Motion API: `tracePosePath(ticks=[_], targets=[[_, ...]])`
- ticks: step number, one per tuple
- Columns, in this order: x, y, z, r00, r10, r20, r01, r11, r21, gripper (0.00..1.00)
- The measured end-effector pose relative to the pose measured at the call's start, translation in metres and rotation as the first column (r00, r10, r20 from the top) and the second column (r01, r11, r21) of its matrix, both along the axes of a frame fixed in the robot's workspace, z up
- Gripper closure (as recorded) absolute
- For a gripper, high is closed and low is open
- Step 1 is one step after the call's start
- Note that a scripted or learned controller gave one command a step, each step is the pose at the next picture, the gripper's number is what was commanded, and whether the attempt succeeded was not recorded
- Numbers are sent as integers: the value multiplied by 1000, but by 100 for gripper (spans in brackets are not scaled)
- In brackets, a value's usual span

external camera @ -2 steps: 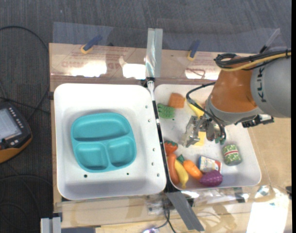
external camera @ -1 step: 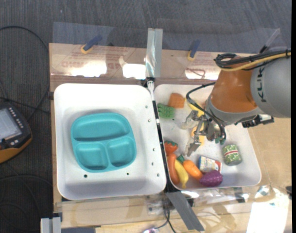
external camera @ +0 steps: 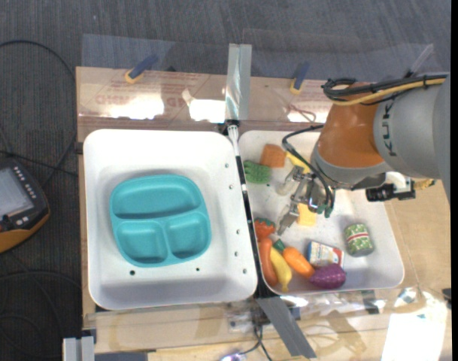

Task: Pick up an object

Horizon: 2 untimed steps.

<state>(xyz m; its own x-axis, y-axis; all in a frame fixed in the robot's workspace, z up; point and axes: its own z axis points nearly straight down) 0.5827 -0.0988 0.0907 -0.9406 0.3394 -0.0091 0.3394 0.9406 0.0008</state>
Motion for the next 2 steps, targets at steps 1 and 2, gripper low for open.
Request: tracePosePath(ticks=[1,2], targets=[[57,-25,-1,987,-158,5,158,987,2,0],[-36,-67,0,991,-133,3,133,991,0,0]])
